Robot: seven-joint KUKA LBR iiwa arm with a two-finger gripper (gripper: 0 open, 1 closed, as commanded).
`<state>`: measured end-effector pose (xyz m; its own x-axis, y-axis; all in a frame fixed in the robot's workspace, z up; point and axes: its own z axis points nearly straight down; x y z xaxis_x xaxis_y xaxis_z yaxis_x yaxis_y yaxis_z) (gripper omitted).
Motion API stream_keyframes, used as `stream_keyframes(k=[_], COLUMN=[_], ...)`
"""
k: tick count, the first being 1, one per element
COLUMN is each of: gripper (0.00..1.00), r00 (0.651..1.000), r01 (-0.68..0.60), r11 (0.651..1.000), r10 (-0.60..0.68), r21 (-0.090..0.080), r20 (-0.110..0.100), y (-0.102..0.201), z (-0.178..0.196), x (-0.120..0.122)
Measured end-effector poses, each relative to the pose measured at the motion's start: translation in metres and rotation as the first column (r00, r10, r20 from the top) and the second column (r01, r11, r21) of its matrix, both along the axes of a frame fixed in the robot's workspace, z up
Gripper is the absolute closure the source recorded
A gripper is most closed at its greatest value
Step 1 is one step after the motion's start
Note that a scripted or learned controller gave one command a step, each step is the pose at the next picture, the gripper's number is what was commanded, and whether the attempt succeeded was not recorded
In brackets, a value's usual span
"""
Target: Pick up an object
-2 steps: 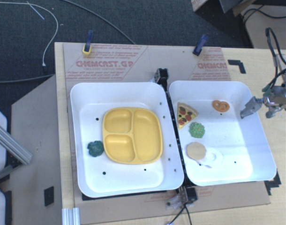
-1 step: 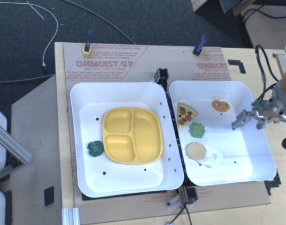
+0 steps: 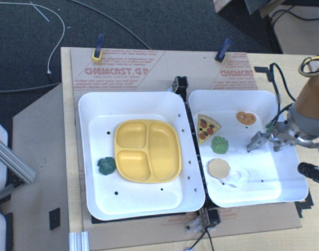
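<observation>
From my remote station, I see the gripper (image 3: 258,141) hovering over the right bin (image 3: 285,192), its fingers spread and pinching nothing. Left of it in that bin lie a green lump (image 3: 219,145), a pizza slice (image 3: 207,127), a pretzel (image 3: 246,118) and a tan disc (image 3: 218,168). The left bin (image 3: 97,192) holds a yellow divided plate (image 3: 148,150) and broccoli (image 3: 106,165).

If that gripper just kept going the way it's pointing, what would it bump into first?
Probably the green broccoli-like toy: the gripper points left across the right bin toward it. Its height above the floor is unclear, so it might pass over.
</observation>
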<state>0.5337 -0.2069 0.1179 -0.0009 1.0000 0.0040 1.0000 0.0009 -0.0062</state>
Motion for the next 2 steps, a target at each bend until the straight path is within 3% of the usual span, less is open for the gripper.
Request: stream_keyframes(k=[1, 2], gripper=[0.0, 1.0], r00=[1.0, 1.0], r01=[0.001, 0.001], r11=[1.0, 1.0], r10=[-0.001, -0.001], r21=[-0.001, -0.002], r20=[0.001, 0.006], y=[0.001, 0.001], z=[-0.035, -0.022], x=[0.0, 0.001])
